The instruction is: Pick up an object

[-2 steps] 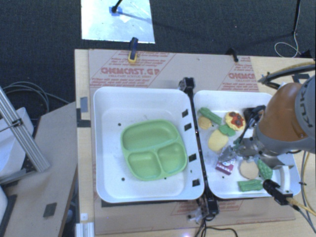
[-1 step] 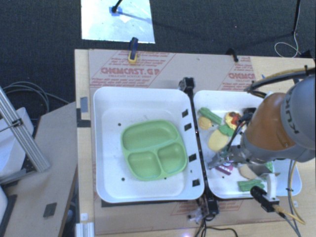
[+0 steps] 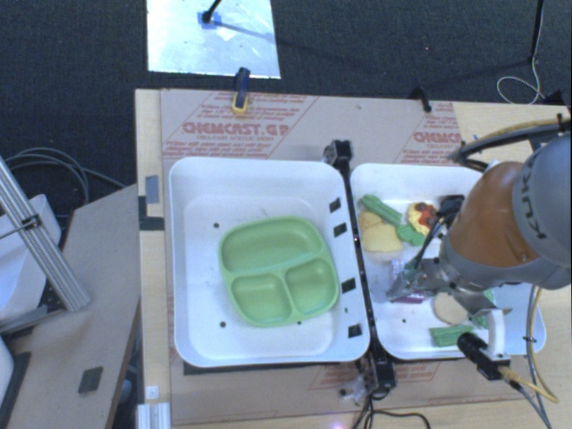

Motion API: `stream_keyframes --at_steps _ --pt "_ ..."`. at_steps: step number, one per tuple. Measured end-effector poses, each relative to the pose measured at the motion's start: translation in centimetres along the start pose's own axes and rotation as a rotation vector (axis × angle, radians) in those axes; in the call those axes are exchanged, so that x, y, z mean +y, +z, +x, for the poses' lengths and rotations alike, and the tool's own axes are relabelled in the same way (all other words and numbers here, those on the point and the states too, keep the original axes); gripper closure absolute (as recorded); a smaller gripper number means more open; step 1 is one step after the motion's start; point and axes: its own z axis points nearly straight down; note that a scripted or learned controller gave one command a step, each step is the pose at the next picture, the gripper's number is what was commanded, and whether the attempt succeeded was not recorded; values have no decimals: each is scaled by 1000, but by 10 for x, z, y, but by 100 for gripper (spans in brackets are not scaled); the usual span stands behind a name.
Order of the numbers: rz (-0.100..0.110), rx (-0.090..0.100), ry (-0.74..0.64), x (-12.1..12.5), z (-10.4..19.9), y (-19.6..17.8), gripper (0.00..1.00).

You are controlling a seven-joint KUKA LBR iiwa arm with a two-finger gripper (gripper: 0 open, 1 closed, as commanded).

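Observation:
My gripper (image 3: 404, 284) is low in the right bin (image 3: 402, 179), near its left-centre, under the grey and orange arm. Its fingers are hard to make out against the small items beneath it. Around it lie several toy foods: a green piece (image 3: 390, 216), a pale yellow piece (image 3: 379, 237), a red and yellow piece (image 3: 421, 214), a tan round piece (image 3: 447, 309) and a small green piece (image 3: 450, 334) near the front wall. Something purplish (image 3: 407, 298) lies right at the gripper's tip.
The left bin (image 3: 259, 181) holds a green three-compartment tray (image 3: 278, 270). A black divider (image 3: 350, 248) runs between the two bins. The arm's bulk covers the right half of the right bin. Cables trail at the front right.

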Motion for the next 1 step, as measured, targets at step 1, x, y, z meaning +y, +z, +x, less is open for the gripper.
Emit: stream_keyframes --at_steps 1 --pt "-10 4 -14 66 82 -95 100"
